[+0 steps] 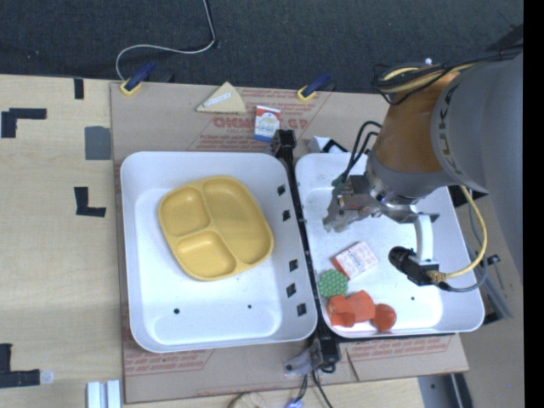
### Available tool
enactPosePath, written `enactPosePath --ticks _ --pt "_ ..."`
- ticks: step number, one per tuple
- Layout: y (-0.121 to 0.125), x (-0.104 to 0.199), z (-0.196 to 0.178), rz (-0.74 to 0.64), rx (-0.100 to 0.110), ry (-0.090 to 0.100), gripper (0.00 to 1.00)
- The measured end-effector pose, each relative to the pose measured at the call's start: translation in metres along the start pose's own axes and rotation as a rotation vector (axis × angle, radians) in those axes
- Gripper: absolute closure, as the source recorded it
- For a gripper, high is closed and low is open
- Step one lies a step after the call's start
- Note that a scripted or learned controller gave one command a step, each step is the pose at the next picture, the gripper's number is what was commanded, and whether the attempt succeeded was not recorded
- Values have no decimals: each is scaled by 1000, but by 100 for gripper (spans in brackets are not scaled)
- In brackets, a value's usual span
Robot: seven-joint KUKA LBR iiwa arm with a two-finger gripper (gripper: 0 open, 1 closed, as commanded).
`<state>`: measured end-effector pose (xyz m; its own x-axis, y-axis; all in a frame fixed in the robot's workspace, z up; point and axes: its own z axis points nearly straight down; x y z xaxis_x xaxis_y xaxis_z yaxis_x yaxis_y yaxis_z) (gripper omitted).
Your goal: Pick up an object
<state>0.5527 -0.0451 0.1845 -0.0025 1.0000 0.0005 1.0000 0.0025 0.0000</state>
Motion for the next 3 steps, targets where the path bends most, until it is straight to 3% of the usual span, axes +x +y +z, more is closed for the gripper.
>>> enactPosePath --ticks 1,2,3 --pt "0 0 1 0 1 0 0" --pt "-18 -52 65 3 4 -1 0" --pt "-48 -122 98 4 -1 -3 0"
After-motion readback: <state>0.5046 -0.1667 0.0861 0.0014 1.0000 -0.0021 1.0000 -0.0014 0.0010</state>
